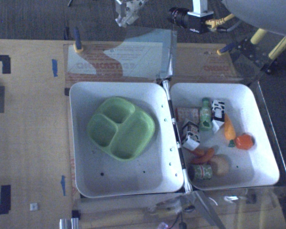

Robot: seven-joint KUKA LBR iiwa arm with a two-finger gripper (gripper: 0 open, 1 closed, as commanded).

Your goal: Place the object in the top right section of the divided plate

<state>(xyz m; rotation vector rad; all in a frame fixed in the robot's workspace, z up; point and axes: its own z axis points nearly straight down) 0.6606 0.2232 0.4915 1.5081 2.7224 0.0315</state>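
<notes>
No writing can be read on the cartons and small bottles heaped in the right bin (262, 171), while the green divided plate (121, 127) is seen in the left bin (81, 175) toward its far edge, and the gripper (127, 6) is raised beyond the wooden bench (28, 142).

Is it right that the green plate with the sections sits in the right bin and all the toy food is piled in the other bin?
Not quite. The camera view shows the green plate in the left bin, not the right one. The toy food, such as the orange tomato and the green bottle, is piled in the right bin.
</notes>
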